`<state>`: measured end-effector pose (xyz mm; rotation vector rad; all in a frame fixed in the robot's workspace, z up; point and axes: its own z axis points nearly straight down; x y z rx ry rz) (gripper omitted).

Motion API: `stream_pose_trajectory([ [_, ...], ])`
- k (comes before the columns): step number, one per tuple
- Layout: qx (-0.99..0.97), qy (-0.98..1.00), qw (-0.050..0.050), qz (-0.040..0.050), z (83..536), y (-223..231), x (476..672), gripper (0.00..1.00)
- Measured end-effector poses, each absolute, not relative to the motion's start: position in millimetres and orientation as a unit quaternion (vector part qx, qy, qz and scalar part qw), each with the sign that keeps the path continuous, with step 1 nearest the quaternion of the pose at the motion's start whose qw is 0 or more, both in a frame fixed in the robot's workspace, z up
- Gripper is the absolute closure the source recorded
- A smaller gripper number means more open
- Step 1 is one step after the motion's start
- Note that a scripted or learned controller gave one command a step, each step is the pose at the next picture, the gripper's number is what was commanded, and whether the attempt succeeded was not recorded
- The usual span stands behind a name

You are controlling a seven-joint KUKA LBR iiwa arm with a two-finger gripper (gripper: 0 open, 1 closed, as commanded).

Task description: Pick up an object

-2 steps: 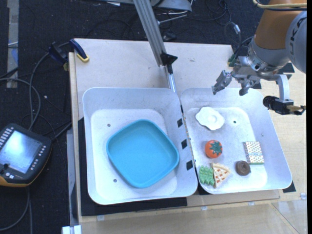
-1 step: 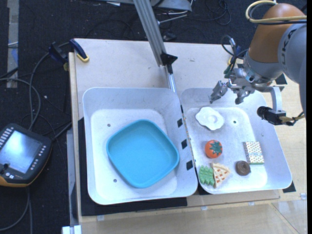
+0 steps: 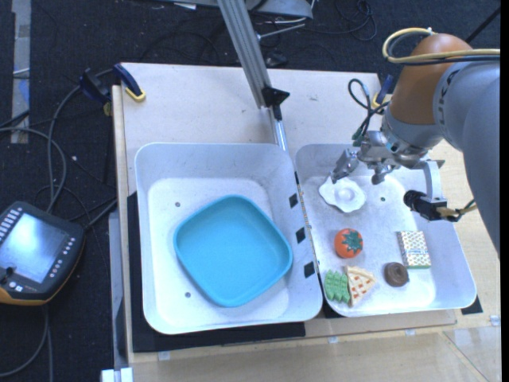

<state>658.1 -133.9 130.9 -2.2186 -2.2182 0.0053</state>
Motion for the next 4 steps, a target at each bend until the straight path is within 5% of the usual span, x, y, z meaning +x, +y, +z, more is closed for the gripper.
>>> stream_pose_trajectory([
  [1,-0.707,-0.707,0.000,0.0000,145,-134,659.6,1.00],
  [3,-0.707,-0.707,-0.001,-0.0008,226,-126,666.6,1.00],
  [4,-0.705,-0.709,0.000,-0.0010,237,-70,658.6,1.00],
])
